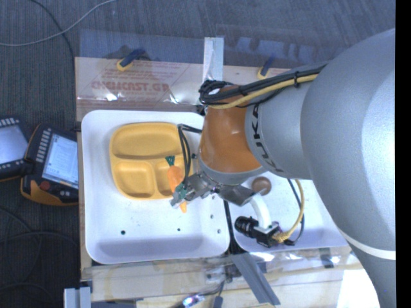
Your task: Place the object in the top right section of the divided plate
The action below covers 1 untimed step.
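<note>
A yellow divided plate (pixel 138 143) lies in the left white bin (pixel 115 236), with one large section at the far side and smaller sections nearer. My gripper (pixel 183 194) hangs over the plate's near right rim, below the orange wrist band. An orange carrot-shaped object (pixel 174 177) with a green tip (pixel 170 162) runs across the fingers: orange shows both above and below them, so the gripper looks shut on it. The arm hides the plate's right edge.
In the right bin (pixel 308 239) a small brown round object (pixel 261 185) and a white piece (pixel 260 209) lie partly under the arm, beside a black cable connector (pixel 252 228). A teach pendant (pixel 52 165) rests off the bench at left.
</note>
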Available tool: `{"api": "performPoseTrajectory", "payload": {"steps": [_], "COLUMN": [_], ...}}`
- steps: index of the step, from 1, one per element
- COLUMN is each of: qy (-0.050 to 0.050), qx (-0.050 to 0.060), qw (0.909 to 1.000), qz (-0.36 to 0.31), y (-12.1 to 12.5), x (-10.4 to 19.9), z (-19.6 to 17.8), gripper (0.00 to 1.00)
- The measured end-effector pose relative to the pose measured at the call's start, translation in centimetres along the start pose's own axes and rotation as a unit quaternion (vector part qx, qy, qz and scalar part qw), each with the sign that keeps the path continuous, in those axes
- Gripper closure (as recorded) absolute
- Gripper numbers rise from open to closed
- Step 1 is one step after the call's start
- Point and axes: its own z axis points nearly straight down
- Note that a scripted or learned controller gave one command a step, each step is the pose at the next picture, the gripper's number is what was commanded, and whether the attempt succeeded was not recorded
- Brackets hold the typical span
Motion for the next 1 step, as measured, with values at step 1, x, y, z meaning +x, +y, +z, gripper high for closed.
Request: {"api": "performPoseTrajectory", "payload": {"steps": [1], "qy": [-0.001], "qx": [-0.003], "qw": [1.0], "qz": [0.001], "y": [9.12], "x": [1.06], "z": [3.19], "gripper": [1.0]}}
